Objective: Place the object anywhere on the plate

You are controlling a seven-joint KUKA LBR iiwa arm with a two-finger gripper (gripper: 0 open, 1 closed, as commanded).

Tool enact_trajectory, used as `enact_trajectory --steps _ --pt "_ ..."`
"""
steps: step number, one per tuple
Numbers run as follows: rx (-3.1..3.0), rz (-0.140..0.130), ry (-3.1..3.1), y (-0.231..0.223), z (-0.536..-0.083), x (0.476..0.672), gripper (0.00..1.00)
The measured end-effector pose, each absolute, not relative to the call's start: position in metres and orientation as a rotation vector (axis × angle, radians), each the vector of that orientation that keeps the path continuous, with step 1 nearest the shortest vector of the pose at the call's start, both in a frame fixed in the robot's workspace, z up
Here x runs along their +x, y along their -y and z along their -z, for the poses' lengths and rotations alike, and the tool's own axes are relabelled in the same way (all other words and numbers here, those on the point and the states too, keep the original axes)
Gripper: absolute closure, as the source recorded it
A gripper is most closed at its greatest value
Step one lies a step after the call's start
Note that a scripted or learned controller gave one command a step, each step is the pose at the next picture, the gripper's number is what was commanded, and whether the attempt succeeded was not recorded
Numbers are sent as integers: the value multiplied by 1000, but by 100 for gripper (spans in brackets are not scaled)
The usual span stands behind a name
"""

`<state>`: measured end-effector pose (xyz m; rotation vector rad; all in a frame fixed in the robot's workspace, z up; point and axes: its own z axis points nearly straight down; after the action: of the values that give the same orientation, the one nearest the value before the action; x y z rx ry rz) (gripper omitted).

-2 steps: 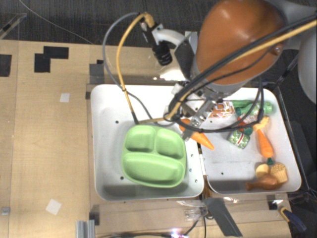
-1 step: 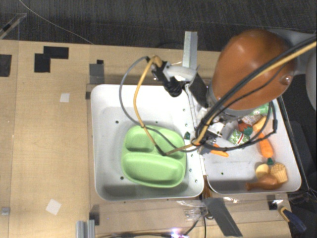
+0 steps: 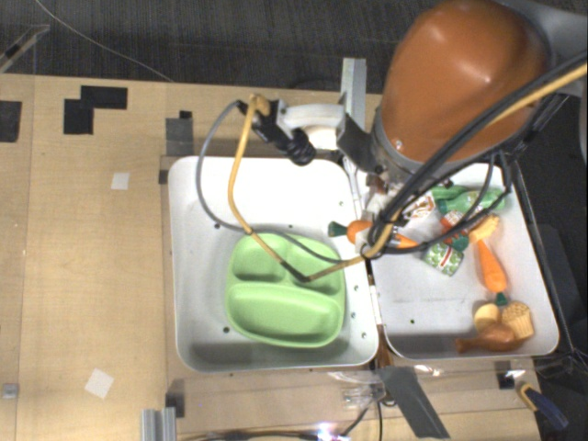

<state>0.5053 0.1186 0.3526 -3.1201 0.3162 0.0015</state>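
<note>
A green divided plate (image 3: pixel 285 303) lies in the left bin (image 3: pixel 197 274), toward its front. A small orange carrot with a green top (image 3: pixel 360 231) sits over the wall between the two bins, just right of the plate's far corner. My gripper (image 3: pixel 375 211) is directly above that carrot, mostly hidden under the arm's large orange band (image 3: pixel 459 62). Whether the carrot is held or only lies beneath the gripper is not visible.
The right bin (image 3: pixel 432 333) holds a second carrot (image 3: pixel 491 265), a green and white packet (image 3: pixel 445 255), a green item (image 3: pixel 464 196) and bread-like pieces (image 3: pixel 503 324) at the front right. Yellow and black cables (image 3: pixel 236 177) loop over the left bin and across the plate's far edge.
</note>
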Motion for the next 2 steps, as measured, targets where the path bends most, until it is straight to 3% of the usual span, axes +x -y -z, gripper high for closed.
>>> enact_trajectory --steps 1,2 --pt "-3123 -17 -307 -166 -212 492 100" --pt "-3115 5 -363 -165 -286 577 100"
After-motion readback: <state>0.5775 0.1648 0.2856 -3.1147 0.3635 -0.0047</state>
